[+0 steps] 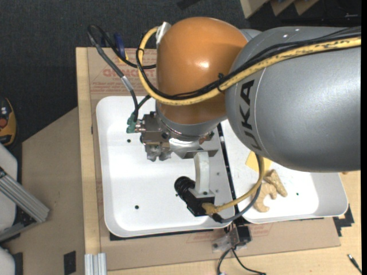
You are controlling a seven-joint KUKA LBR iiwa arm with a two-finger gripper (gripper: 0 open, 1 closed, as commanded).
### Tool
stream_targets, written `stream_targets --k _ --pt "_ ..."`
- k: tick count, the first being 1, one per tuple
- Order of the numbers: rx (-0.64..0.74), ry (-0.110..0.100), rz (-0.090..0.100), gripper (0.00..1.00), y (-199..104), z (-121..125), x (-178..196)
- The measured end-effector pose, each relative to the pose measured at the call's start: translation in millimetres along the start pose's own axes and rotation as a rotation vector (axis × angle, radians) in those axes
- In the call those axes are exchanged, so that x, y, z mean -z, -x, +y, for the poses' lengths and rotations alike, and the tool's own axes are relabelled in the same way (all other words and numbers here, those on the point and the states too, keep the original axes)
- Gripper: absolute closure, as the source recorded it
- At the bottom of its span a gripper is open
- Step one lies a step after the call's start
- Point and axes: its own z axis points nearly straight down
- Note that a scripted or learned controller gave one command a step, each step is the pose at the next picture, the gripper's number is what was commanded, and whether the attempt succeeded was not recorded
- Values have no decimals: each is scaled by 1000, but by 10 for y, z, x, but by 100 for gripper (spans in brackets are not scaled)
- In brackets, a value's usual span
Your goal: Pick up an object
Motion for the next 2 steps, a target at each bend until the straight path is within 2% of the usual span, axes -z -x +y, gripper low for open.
stream_targets --k 1,2 --pt "-3 29 12 100 31 23 1664" --pt "-7 -2 -3 100 32 9 565"
